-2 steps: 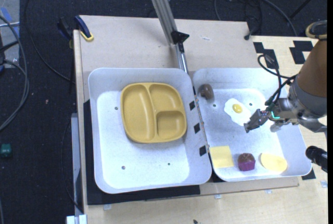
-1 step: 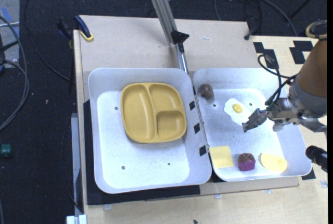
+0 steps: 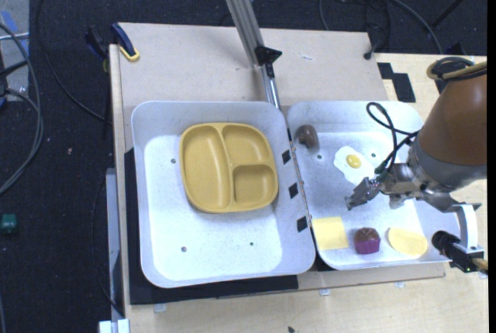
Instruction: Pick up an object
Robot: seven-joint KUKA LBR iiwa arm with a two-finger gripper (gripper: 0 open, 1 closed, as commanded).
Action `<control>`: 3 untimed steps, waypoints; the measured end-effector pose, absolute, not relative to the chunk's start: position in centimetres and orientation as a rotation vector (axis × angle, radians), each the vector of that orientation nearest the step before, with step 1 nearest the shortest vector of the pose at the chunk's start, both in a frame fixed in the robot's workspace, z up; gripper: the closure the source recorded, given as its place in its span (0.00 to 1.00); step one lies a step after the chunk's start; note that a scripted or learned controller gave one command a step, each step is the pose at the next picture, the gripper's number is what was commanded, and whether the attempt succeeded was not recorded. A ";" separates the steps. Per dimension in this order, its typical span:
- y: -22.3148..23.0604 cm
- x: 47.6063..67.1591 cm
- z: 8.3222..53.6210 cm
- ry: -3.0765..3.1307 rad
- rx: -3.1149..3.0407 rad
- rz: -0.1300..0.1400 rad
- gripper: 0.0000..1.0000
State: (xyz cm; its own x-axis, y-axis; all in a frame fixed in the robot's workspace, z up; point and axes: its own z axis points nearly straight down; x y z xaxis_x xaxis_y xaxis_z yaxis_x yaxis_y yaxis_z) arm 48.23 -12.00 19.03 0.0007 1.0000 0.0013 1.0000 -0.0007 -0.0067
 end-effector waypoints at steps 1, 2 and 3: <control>-11.8 48.1 14.7 -2.217 -2.220 0.004 0.00; -11.8 48.1 9.6 -2.220 -2.224 -0.001 0.00; -11.7 48.1 10.7 -2.219 -2.224 -0.003 1.00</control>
